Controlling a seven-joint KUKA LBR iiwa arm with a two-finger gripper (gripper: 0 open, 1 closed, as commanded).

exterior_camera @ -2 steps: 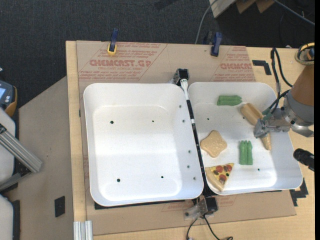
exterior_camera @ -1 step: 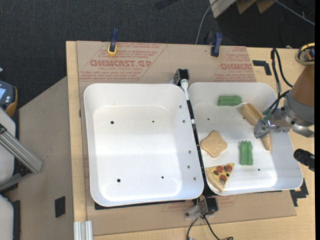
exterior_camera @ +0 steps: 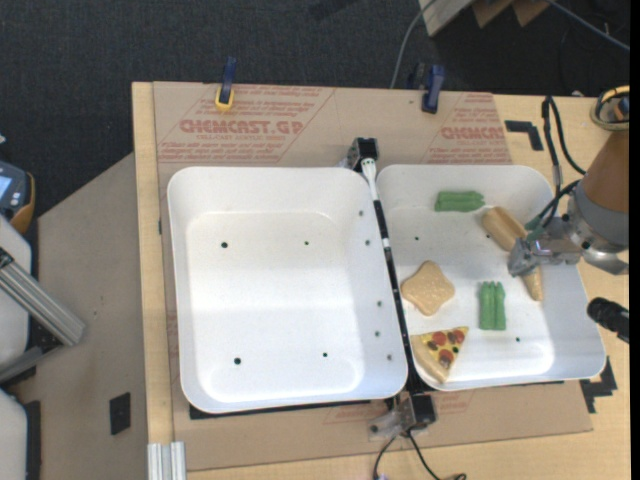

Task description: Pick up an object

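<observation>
As my gripper (exterior_camera: 527, 259) hangs low over the right bin (exterior_camera: 570, 353), near its three o'clock wall, the nearest object is the tan bread-stick piece (exterior_camera: 512, 240); it passes under my wrist, its long axis running from ten o'clock to four o'clock, one end clear at ten o'clock, the other showing past me at five o'clock; whether I am open or closed on it I cannot tell from this slant. The green bar (exterior_camera: 491, 305) lies just beside me at seven o'clock, its axis twelve to six; I judge the stick the likelier pick, taken across its width.
</observation>
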